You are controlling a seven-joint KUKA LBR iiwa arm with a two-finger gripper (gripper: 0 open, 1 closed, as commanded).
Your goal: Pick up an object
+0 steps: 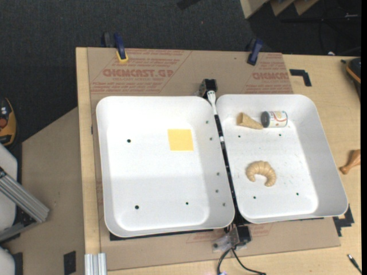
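A croissant (261,172) is lying in the right bin (321,153), a yellow square (180,140) at nine o'clock; claw state: cannot tell.

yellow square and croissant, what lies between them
In the camera view, between the yellow square in the left bin and the croissant in the right bin lie bare white floor and the two bins' adjoining rims.

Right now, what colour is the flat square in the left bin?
Yellow; the flat square shows plainly in the camera view.
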